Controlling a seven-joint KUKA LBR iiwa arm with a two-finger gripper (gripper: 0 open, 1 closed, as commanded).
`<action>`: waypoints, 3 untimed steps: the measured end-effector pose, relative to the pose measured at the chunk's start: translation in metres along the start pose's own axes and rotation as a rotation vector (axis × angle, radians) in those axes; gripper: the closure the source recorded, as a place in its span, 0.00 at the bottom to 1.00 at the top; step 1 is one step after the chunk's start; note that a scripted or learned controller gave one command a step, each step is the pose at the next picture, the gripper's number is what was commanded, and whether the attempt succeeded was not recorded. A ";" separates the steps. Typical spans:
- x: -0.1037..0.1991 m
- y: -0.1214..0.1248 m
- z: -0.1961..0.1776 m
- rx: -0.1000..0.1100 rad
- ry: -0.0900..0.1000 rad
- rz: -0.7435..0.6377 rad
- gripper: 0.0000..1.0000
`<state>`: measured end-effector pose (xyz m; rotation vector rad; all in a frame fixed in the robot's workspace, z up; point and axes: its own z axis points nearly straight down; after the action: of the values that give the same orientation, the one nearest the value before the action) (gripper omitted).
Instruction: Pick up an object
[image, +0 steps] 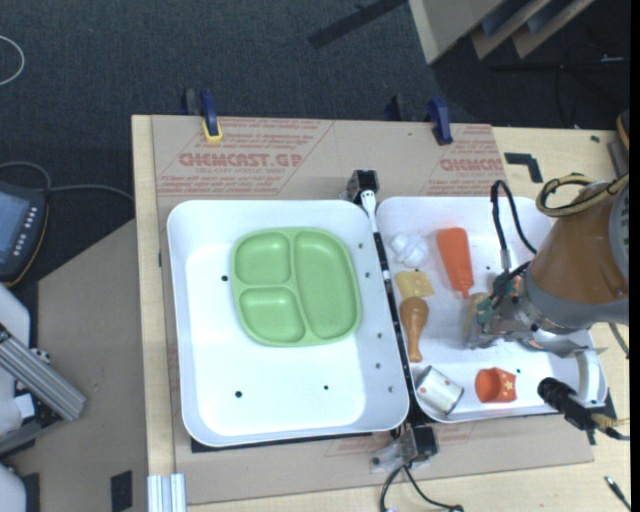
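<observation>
My gripper (480, 325) hangs low over the middle of the right bin (530, 215), reaching in from the right. It sits just below an orange carrot-shaped piece (454, 259) and to the right of a brown wooden peg (413, 324). A small red cup (495, 385) lies just below it, near the bin's front. A tan block (414, 285), a crumpled white piece (406, 247) and a white cup (438, 390) lie along the bin's left side. Nothing shows in the gripper's grasp.
The left bin (200, 350) holds a green divided plate (296, 286). The arm's orange band (585, 255) and black cables (505, 225) cover the right bin's right side. Blue clamps (209, 115) stand at the bench's back edge.
</observation>
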<state>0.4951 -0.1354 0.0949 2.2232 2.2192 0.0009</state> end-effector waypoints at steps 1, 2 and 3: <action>-0.004 -0.003 -0.062 -0.006 -0.003 -0.002 1.00; -0.006 0.006 -0.109 -0.006 -0.003 -0.003 1.00; -0.006 0.007 -0.131 -0.004 -0.002 -0.003 1.00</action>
<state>0.5022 -0.1418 0.2261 2.2169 2.2188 0.0031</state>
